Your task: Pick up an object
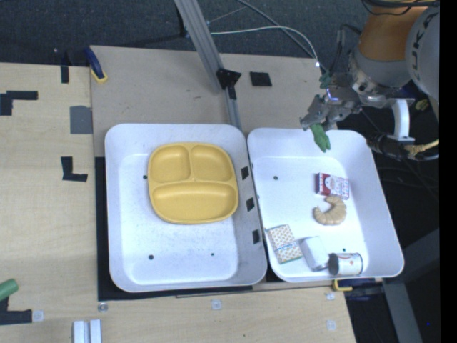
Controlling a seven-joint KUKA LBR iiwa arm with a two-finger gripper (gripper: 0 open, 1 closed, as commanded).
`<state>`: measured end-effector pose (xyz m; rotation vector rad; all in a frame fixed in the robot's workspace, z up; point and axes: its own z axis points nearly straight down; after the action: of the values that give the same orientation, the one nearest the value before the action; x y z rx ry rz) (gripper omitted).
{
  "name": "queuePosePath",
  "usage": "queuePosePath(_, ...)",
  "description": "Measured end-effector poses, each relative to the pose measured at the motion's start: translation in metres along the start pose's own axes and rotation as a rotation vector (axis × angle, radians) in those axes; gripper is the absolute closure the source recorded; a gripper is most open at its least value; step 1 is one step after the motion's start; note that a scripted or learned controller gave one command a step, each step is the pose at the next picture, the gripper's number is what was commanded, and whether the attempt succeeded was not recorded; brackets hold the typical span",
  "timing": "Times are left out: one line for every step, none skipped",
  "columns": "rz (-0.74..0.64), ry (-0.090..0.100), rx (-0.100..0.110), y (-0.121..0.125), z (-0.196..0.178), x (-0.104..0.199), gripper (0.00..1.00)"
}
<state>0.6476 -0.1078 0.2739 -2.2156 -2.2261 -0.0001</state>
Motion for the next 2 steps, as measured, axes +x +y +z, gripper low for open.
queuePosePath(0.001, 0.0, 0.003, -0.019, 0.015, 0.041, 1.0)
queuePosePath(-0.001, 0.001, 0.002, -0.033, 0.012, 0.092, 1.0)
